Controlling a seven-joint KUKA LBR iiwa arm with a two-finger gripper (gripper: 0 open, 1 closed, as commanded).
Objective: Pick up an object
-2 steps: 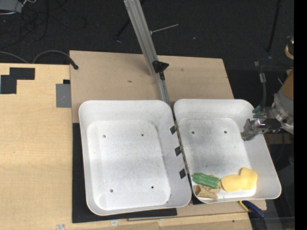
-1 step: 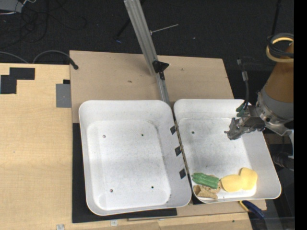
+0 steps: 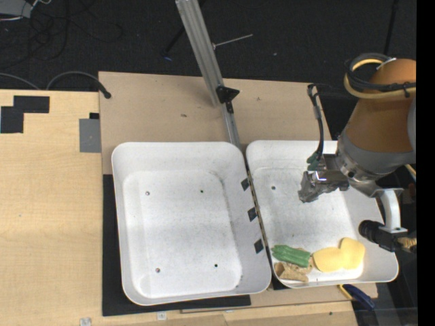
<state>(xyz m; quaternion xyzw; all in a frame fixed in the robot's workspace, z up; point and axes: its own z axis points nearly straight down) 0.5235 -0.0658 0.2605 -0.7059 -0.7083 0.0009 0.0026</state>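
Overhead slanted view of the tan wooden worktop carrying two shallow white plastic bins side by side. The grey arm with its orange band reaches in from the right, and its two-finger gripper hangs over the middle of the right-hand white bin, above bare bin floor. Whether the jaws are spread or closed cannot be told at this size and angle; nothing is seen between them. The candidate objects lie together at the near edge of the right-hand bin, well apart from the gripper: a green elongated soft item, a small tan crumbly lump just beneath it, and a pale yellow rounded object with two lobes beside them. All three rest on the bin floor. The left-hand white bin shows its speckled floor. Judged progress: no object is lifted yet; the reach toward the near edge, the grasp and the lift all remain
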